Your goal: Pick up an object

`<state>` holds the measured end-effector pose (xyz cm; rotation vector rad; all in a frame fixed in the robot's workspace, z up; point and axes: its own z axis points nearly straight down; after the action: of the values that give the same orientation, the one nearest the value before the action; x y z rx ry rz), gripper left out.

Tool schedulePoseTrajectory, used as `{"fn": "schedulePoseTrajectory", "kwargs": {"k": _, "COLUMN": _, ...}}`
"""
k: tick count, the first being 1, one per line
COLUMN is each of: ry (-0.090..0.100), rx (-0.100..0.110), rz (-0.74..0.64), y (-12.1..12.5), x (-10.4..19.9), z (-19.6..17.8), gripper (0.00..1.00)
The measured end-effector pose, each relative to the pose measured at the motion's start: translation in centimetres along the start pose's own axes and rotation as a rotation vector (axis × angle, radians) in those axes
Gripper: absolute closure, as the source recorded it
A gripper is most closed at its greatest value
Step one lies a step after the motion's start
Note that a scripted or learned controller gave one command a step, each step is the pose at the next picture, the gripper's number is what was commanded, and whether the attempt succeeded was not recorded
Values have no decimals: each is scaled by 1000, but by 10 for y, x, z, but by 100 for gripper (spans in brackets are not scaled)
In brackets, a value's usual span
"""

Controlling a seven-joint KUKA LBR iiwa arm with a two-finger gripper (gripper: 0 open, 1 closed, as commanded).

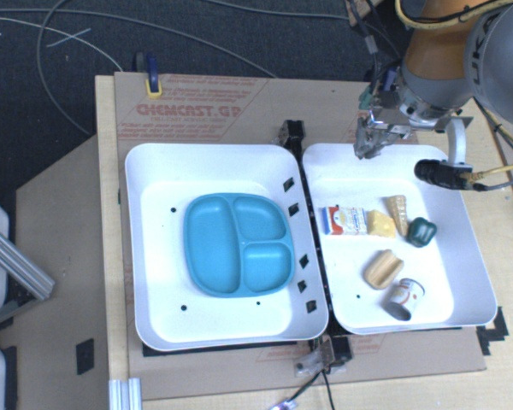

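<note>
My gripper [370, 146] hangs over the far left corner of the right bin [462, 301], above bare white floor, with nothing seen between its fingers. In that bin lie a red, white and yellow packet [350, 221], a tan wafer-like piece [398, 212], a dark green round object [421, 231], a tan bread-like roll [382, 268] and a small can [403, 297] on its side. All of these lie nearer the front than the gripper. The left bin [154, 178] holds a blue divided plate [238, 243].
A black divider with clips [303, 229] runs between the two bins. Both bins rest on a cardboard sheet [197, 109] with a blue and yellow clamp [153, 75] at its back edge. Cables lie on the dark floor behind.
</note>
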<state>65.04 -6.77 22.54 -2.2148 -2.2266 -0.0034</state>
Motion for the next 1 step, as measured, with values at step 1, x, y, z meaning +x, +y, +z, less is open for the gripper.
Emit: {"fn": "schedulePoseTrajectory", "kwargs": {"k": 1, "ry": 0, "rx": 0, "rz": 0, "y": 9, "x": 48, "z": 5, "gripper": 100}}
